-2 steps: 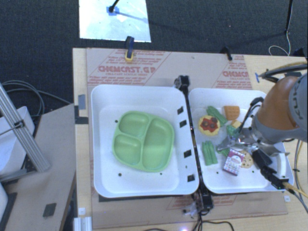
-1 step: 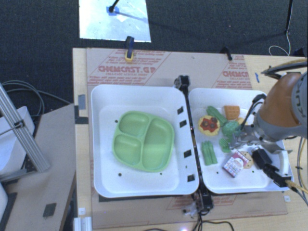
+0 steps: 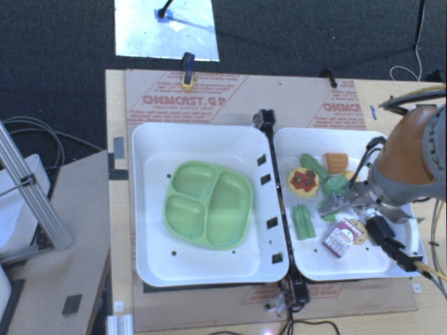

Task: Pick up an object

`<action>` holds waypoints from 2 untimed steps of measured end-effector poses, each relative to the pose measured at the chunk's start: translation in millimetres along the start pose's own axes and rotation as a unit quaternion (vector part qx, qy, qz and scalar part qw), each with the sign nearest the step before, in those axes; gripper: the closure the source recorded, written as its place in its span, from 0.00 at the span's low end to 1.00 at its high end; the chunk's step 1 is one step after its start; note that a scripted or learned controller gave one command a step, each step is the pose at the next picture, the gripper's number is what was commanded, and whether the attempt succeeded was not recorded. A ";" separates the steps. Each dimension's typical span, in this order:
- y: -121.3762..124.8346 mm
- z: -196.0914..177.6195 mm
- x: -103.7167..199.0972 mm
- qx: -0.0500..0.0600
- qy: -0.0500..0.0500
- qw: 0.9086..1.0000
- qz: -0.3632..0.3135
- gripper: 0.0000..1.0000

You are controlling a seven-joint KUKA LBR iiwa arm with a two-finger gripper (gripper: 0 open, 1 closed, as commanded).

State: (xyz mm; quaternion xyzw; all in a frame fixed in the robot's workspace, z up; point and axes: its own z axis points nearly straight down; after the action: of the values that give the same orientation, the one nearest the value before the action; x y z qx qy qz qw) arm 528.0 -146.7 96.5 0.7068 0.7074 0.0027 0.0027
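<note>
Claw (image 3: 334, 204): mine, down in the right bin (image 3: 307, 267) among the toys; whether clenched or released I cannot tell. Just beside it: green piece (image 3: 335, 185), pizza toy (image 3: 304, 181), orange cracker (image 3: 336, 162), pink packet (image 3: 341, 238), green beans (image 3: 302, 221). Left bin (image 3: 150, 257): one green divided plate (image 3: 208, 204), lying flat, well apart from my claw.

— What's sitting in the left bin (image 3: 150, 187)?

— A divided plate (image 3: 208, 204), lying near its middle.

— And on your side?

— I'm reaching into the right bin (image 3: 314, 267). The toy pizza (image 3: 304, 181) is lying left of my gripper (image 3: 337, 199), a cracker (image 3: 336, 162) behind it, a snack packet (image 3: 340, 237) in front, bean pods (image 3: 302, 221) left of that.
</note>
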 end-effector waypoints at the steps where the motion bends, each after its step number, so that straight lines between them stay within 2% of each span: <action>1: 0.9 -10.7 0.1 -0.001 0.000 1.000 0.000 1.00; 2: 0.8 -10.2 0.2 -0.001 0.000 1.000 0.000 0.00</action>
State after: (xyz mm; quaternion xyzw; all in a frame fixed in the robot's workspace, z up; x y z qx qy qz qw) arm 528.7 -146.5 106.8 0.7067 0.7075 0.0034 0.0033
